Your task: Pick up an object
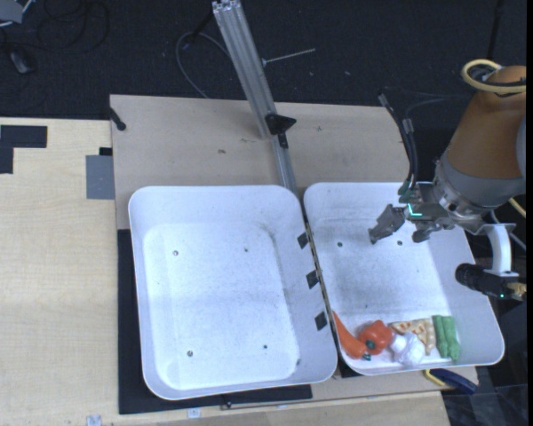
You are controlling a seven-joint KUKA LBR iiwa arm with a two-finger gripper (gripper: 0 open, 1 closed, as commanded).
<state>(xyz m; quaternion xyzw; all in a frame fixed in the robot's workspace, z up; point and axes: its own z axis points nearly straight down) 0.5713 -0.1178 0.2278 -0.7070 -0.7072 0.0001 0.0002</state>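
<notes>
Arm (484, 140) comes in from the right, orange band above the wrist, and hangs over the upper part of the right bin (355, 204). Gripper (400, 226) sits above bare bin floor with its two fingers spread apart, one finger (384, 224) reaching left, the other just right of it. Nothing between them, so it has no hold on anything. All the objects are bunched along the near edge of the right bin, well apart from the gripper: an orange carrot-like piece (346, 336) leaning at the left end by the bin's inner wall, a red item (377, 333) just beside it, a white crumpled item (409, 351) next, a tan textured piece (417, 330) behind that, and a green item (445, 336) at the right end. They touch or nearly touch in a row; exact contacts are hard to tell. Left bin (151, 229) sits beside the right one, joined along the shared edge by black clips (312, 278). A slanted aluminium rail (249, 65) runs down toward the seam between the bins.
</notes>
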